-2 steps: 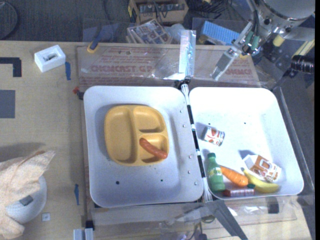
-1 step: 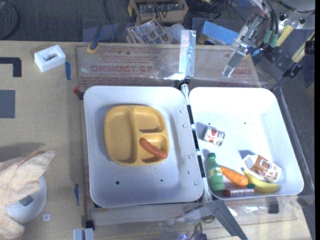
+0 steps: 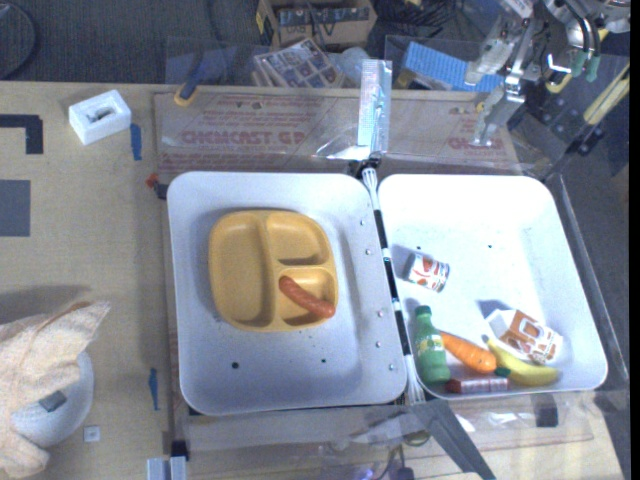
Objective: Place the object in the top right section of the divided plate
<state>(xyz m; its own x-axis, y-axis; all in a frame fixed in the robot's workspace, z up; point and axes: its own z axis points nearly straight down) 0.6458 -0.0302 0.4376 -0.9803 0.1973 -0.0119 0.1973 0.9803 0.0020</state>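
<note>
A yellow divided plate (image 3: 240, 268) lies in the left bin (image 3: 200, 368). Its top right section (image 3: 297, 234) holds nothing. A reddish sausage (image 3: 305, 297) lies in its bottom right section. My gripper (image 3: 492, 118) hangs beyond the far edge of the right bin (image 3: 500, 218), above the bench at the upper right, well away from the plate and from the objects in the right bin. Nothing shows under it.
The right bin holds a small red and white can (image 3: 427, 270), a green bottle (image 3: 431, 345), a carrot (image 3: 469, 352), a banana (image 3: 522, 369), a white and orange carton (image 3: 527, 336) and a dark red stick (image 3: 478, 386), mostly along its near edge. A cloth (image 3: 40, 358) lies at the left.
</note>
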